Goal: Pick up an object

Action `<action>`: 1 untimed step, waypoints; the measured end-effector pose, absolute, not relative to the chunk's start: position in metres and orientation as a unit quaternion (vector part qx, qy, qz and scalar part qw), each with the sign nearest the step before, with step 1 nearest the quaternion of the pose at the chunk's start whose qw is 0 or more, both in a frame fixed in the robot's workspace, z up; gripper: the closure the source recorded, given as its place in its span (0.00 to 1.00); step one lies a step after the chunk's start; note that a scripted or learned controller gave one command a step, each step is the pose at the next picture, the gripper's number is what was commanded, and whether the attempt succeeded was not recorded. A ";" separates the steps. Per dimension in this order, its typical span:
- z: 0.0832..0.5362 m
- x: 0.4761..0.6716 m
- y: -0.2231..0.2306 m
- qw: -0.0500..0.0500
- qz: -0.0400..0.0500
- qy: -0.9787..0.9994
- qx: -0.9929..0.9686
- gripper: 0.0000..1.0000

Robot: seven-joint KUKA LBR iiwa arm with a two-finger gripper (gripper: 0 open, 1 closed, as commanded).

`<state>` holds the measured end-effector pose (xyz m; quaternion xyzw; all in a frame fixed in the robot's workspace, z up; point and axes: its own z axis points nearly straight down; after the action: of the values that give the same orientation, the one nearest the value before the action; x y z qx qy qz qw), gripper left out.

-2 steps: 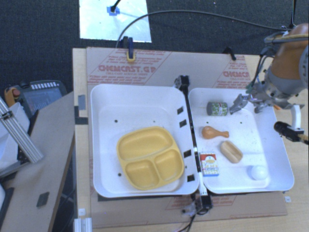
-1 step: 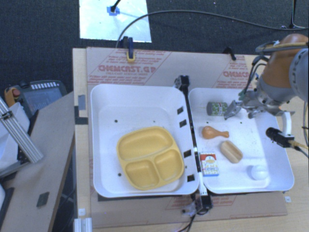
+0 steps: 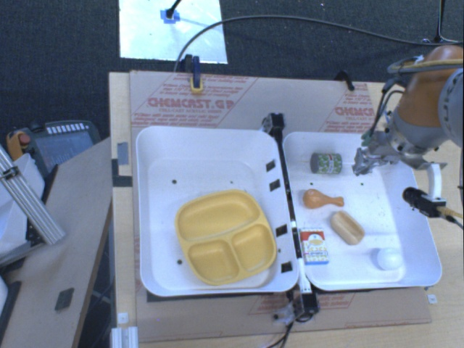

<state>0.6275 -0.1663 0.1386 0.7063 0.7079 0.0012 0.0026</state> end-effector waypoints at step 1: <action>0.198 0.636 -0.173 0.004 0.002 0.708 0.706 1.00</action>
<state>0.6365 -0.1729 0.1983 0.7059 0.7083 0.0020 0.0040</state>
